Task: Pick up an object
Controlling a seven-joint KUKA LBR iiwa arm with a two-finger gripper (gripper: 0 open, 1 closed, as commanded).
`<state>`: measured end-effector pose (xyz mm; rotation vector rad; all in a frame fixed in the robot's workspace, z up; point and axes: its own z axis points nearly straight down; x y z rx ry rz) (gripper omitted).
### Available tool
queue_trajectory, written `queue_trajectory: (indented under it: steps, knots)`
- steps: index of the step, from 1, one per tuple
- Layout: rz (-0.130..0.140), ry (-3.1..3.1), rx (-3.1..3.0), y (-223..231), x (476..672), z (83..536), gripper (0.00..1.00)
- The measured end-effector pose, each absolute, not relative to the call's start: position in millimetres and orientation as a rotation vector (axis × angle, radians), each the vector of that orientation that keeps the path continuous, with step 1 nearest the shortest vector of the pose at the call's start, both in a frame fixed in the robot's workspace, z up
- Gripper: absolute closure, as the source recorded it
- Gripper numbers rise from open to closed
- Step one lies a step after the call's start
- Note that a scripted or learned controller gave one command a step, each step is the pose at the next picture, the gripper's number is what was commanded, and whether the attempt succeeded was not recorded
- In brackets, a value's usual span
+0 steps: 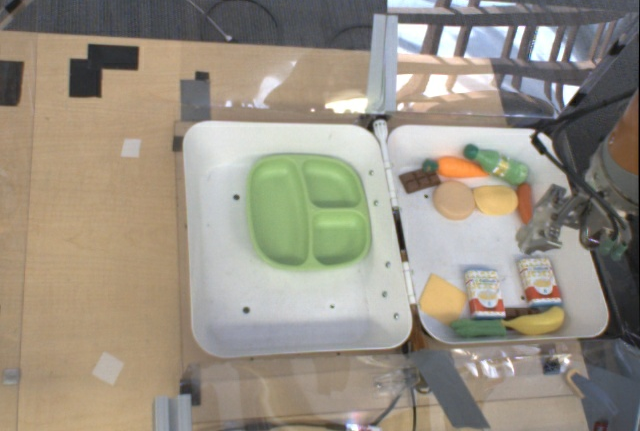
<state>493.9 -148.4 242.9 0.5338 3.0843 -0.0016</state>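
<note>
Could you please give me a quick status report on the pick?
Tool low over right bin, nothing seen between its fingers. Toy food lies loose there. Nearest: small carton, orange carrot stick.

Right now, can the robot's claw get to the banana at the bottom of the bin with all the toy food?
Probably yes. The gripper hangs over the right bin, and the banana lies just beyond the two small cartons, uncovered from above. It sits close to the bin's rim, which may make gripping awkward.

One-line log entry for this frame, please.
claw: over right bin, nothing visibly held | nearest: juice boxes, small carrot | left bin: green divided plate
</note>
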Motion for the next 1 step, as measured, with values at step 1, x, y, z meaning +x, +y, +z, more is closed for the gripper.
queue_trajectory:
  steps: [1]
  knots:
    - [0.0, 3.137, 0.12, -206.5, 510.9, 201.3, 1.0]
